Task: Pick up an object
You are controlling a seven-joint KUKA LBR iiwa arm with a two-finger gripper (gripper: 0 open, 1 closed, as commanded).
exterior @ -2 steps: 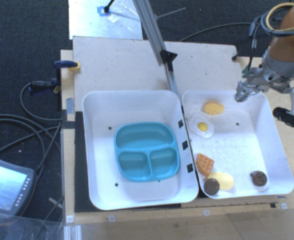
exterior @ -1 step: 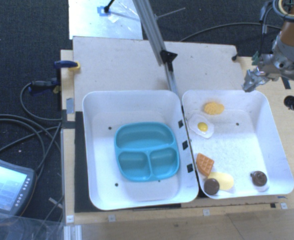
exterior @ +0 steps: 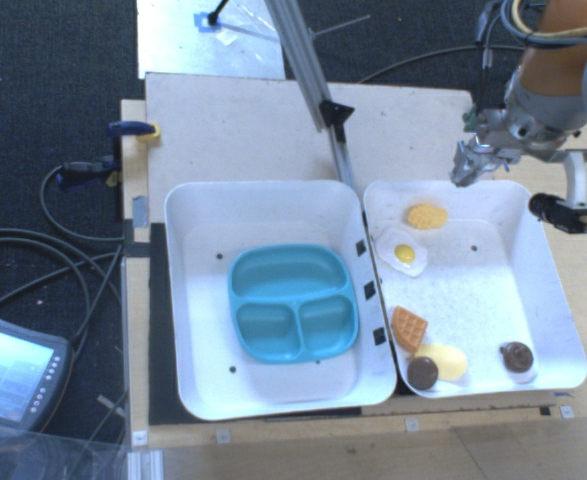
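Note:
My gripper (exterior: 466, 173) hangs over the far edge of the right bin (exterior: 543, 258), above and to the right of an orange round biscuit (exterior: 426, 215). A fried egg (exterior: 403, 253) lies just in front of the biscuit. Near the bin's front left corner sit a small waffle (exterior: 409, 326), a yellow lemon-like piece (exterior: 445, 360) and a brown chocolate piece (exterior: 422, 372). Another brown round piece (exterior: 517, 357) rests at the front right. I see nothing between the fingers.
The left bin (exterior: 198, 218) holds a blue divided tray (exterior: 293, 301). A slanted metal pole (exterior: 303, 58) crosses the bench behind the bins. Cables and a pendant lie on the floor at left.

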